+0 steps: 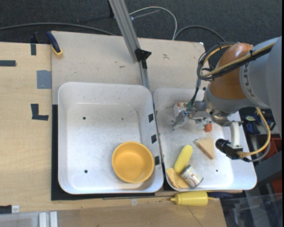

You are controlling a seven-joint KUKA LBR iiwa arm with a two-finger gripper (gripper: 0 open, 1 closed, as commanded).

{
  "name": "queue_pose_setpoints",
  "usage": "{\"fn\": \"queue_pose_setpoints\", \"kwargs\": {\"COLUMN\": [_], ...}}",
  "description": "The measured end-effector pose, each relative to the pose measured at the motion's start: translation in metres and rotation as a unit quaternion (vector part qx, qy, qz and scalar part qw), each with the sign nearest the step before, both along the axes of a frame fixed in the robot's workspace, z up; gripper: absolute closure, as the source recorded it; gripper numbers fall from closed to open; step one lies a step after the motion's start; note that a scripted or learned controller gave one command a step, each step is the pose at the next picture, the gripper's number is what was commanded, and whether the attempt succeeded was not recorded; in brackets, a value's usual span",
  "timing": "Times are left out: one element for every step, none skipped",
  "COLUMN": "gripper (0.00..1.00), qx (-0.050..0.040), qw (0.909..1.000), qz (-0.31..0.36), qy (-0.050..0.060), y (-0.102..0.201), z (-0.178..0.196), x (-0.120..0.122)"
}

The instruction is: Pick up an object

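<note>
My gripper is low over the back left part of the right bin, reached in from the right under the orange-banded wrist. A small red and white object lies right at the gripper's tip; whether it is held cannot be made out. Nearer the front of this bin lie a yellow corn cob, a tan wedge of bread, a small can and a tan shell-like piece. A tiny orange piece sits by the wrist.
A yellow bowl stands in the front right corner of the left bin. A yellow bottle lies on the bench in front of the right bin. A slanted metal pole crosses the back, and cables hang around the arm.
</note>
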State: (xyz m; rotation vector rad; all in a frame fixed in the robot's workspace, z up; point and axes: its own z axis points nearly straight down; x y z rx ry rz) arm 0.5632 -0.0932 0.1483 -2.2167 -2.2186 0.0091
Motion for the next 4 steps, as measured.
{"fn": "queue_pose_setpoints", "kwargs": {"gripper": [0.00, 1.00, 1.00, 1.00], "qx": [0.0001, 0.0006, 0.0000, -0.0001], "qw": [1.0000, 1.0000, 1.0000, 1.0000], "qz": [0.000, 0.001, 0.000, 0.001], "qy": [0.000, -0.002, -0.006, -0.006], "y": [0.001, 0.001, 0.002, 0.009], "z": [-0.055, -0.042, 0.019, 0.074], "x": [-0.002, -0.001, -0.006, 0.003]}}
